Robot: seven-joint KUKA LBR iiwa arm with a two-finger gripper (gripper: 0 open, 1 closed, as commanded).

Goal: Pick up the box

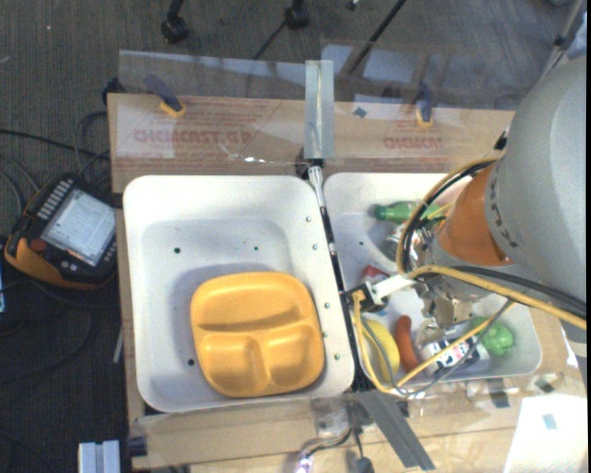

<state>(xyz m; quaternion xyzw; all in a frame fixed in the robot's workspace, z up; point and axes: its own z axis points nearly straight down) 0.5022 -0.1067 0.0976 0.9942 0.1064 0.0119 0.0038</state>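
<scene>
**Reaching into the right bin, arm over a cluttered corner**

Reaching in from the right, the grey arm with its orange band (473,220) covers much of the shallow white right bin (353,193). Its two-finger gripper (441,315) hangs low over the bin's near half, wrapped in loops of yellow and black cable (414,264). Whether the gripper is released or clenched cannot be told, as the wrist and cables hide its tips, and nothing can be seen held in it.

Just below the gripper, towards the bin's near edge, lies a small pale item with dark print, most likely the box (460,351). It is partly hidden. What shows suggests a long axis slanting from the near-left towards the far-right, but which end leads cannot be told.

Beside it to the left lie a red stick-shaped item (404,335) and a yellow curved item (374,348). A green round piece (499,339) sits by the right wall, and a green bottle-like object (394,210) lies near the far edge.

The shallow white left bin (138,205) holds a yellow plastic tray with three compartments (258,331), lying close to its near-right corner.
</scene>
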